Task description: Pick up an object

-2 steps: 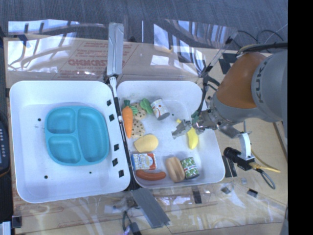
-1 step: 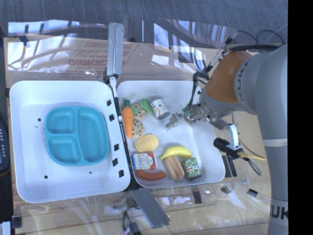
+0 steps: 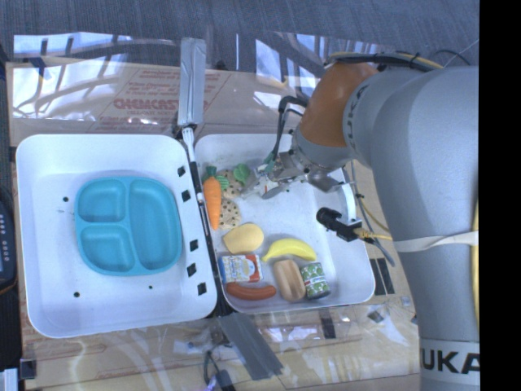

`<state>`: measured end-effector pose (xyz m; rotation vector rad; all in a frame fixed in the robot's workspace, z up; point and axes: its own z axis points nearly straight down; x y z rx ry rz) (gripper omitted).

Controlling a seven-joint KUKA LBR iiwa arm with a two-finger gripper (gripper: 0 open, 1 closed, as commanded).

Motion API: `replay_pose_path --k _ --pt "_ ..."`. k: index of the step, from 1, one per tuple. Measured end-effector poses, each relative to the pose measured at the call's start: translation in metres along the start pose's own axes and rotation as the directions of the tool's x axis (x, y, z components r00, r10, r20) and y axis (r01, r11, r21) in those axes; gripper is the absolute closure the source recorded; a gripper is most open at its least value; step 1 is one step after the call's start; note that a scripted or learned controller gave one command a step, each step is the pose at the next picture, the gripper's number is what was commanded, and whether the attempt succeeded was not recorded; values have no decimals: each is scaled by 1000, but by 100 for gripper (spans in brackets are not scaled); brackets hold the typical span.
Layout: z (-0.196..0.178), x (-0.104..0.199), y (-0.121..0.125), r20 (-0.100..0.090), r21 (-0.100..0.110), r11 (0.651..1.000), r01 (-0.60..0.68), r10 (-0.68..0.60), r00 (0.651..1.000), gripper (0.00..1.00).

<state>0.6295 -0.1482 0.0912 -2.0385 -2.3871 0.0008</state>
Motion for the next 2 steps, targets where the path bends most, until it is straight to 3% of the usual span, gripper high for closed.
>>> replay_pose_path --k 1,2 --pt "-1 9 30 1 -1 999 40 -40 999 0" --pt "-11 10 31 1 -2 999 44 -44 999 100"
